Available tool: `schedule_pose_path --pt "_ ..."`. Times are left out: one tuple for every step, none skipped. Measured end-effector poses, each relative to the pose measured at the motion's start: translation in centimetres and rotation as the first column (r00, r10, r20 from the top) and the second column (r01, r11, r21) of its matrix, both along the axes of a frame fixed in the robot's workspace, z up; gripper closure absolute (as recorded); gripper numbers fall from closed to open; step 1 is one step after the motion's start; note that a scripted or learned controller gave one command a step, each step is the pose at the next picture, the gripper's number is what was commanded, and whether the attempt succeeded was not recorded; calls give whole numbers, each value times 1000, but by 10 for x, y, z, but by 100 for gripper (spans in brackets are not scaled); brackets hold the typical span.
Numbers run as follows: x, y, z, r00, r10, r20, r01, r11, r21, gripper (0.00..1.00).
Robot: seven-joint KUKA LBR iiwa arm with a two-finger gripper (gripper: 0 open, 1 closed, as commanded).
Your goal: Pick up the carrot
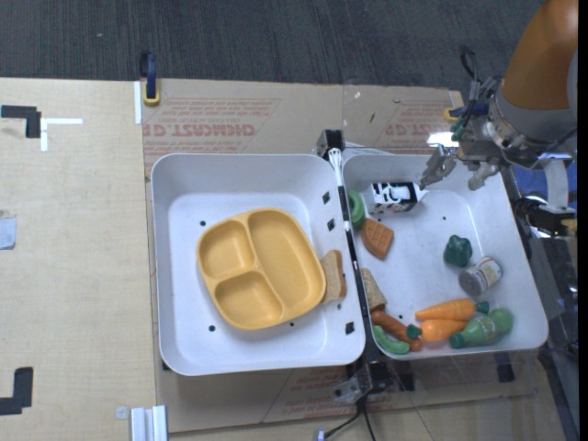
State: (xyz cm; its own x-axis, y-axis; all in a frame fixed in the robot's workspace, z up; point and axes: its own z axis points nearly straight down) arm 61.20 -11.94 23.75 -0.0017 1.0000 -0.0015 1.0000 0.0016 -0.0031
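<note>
Two risks stand out from the overhead camera. The gripper hovers over the far edge of the right bin with its fingers apart and nothing between them, while the carrot lies well away from it, at the bin's near edge. The first risk is a wrong grab. The carrot touches a second orange piece just on its near side, and a green bottle lies against both. Fingers coming down there could close on a neighbour or push the carrot aside. The second risk is a wedge, since the cluster sits close to the bin's near wall.

Between the gripper and the carrot lie a dark green vegetable and a small can. A black-and-white carton rests just beside the gripper, with a brown waffle-like piece a little nearer. A smaller carrot-like piece and a green pod lie in the near corner by the divider.

The left bin, well apart from the gripper, holds a yellow divided plate with a slice of bread against its edge.
</note>
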Motion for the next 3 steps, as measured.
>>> schedule_pose_path --pt "-65 -52 -93 991 -131 0 131 991 0 0" --pt "-125 -58 -147 997 -81 1 81 997 2 0" --pt "-133 -5 -146 1000 -30 6 30 1000 2 0"
